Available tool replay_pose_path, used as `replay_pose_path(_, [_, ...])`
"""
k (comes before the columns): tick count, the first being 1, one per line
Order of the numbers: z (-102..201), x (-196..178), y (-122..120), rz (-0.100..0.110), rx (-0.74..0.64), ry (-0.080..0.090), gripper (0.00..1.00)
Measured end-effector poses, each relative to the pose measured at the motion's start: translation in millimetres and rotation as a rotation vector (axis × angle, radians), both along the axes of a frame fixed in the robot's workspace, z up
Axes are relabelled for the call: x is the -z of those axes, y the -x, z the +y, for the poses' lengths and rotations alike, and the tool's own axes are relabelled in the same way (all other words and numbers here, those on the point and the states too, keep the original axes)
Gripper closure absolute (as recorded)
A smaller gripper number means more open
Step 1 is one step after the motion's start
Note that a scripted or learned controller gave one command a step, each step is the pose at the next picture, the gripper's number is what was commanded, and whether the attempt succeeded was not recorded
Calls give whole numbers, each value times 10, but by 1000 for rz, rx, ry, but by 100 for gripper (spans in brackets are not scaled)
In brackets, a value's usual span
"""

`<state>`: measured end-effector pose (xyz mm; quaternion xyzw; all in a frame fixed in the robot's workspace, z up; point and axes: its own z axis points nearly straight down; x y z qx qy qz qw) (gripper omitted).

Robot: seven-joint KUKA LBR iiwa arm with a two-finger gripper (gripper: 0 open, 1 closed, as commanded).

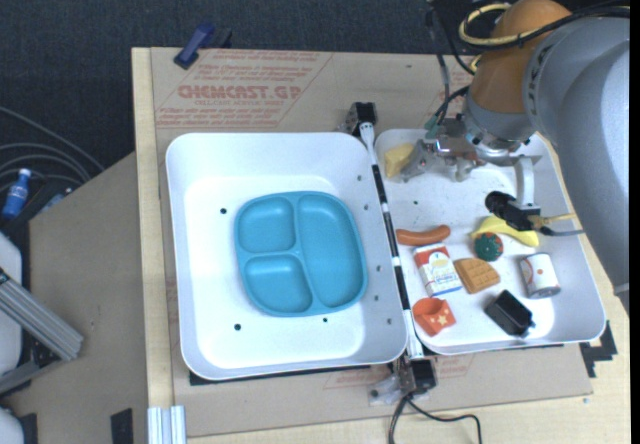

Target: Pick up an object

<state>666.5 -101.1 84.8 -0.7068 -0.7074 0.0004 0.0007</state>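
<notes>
My gripper point(441, 164) hangs low over the back of the right bin point(572, 317), under the grey arm with its orange band. Its fingers stand apart with nothing between them. A yellow cheese wedge point(398, 160) lies just left of it, close to the left finger. Nearer the front lie a sausage point(423, 234), a red and white carton point(437, 270), a brown cracker point(477, 275), a red cup point(433, 314), a black block point(509, 312), a small can point(540, 275), a banana point(505, 229) and a green ball point(487, 248).
The left bin point(200, 172) holds a blue divided plate point(298, 252). A black clip point(362, 118) sits at the back of the ridge between the bins. The arm's bulk covers the right bin's far right corner. Cables run along the bench's left side.
</notes>
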Motion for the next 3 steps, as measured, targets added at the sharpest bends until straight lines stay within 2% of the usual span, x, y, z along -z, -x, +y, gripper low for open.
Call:
replay_pose_path(1, [-2,6,742,1,2,0,0])
replay_pose_path(2, [30,-1,0,0,0,0,0])
replay_pose_path(3, [84,4,614,1,2,0,0])
